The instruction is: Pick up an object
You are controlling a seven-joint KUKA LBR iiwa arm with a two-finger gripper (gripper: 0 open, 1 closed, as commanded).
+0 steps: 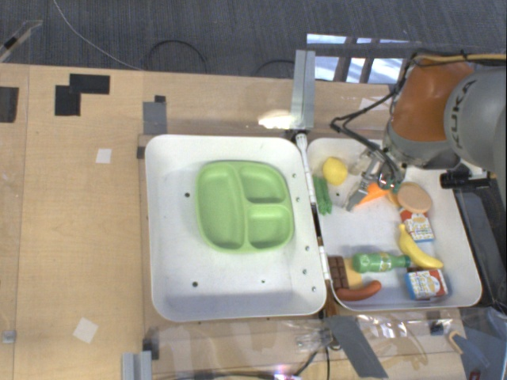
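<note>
In the right white plastic bin [467, 291], an orange carrot-shaped toy [372, 197] lies just beside a yellow lemon toy [335, 170], with the claw [366, 182] low over the carrot; whether its fingers are apart or closed on it I cannot tell. The grey arm [444, 117] reaches in from the right, wrist bent down. That bin also holds one banana [418, 251], one green bottle [380, 262], one sausage [358, 291] and two small cartons [426, 284]; the left white bin [166, 291] holds one green divided tray [243, 205].

The shallow white plastic bins [170, 291] look smooth and faintly glossy. The green divided plastic tray [242, 206] looks matt, on a pale wood-grain bench [71, 236].
</note>
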